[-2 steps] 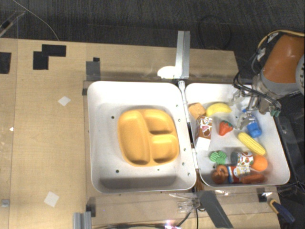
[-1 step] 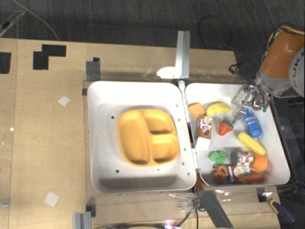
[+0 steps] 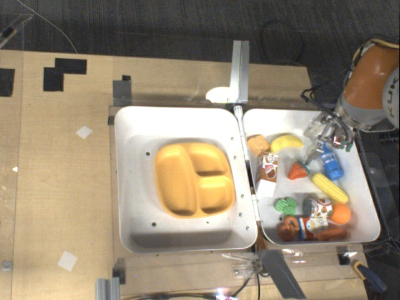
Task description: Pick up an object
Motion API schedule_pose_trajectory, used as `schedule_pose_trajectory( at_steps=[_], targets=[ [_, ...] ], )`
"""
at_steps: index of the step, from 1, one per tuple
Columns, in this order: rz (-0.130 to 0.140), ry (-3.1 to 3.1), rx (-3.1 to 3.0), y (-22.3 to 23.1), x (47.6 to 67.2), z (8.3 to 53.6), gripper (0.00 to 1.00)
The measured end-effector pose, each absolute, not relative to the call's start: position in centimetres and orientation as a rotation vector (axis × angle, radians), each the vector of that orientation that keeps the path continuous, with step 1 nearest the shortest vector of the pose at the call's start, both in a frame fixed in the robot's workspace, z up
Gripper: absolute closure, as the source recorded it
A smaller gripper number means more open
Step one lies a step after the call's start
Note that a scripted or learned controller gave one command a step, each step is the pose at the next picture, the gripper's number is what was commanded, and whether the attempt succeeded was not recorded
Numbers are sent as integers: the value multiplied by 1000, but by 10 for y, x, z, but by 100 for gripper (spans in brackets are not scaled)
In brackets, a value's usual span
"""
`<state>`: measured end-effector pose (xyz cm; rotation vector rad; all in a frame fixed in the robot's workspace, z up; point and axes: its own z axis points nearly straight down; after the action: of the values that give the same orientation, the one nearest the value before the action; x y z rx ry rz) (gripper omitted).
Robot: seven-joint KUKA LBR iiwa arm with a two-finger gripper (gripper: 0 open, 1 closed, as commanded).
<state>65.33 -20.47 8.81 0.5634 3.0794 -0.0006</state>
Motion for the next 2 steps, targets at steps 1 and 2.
schedule_pose_trajectory(
  at_steps=[1, 2],
  targets=[
    [1, 3028, 799, -205, 629, 88, 0],
    [4, 2741, 1516, -204, 658, 89, 0]
  ],
)
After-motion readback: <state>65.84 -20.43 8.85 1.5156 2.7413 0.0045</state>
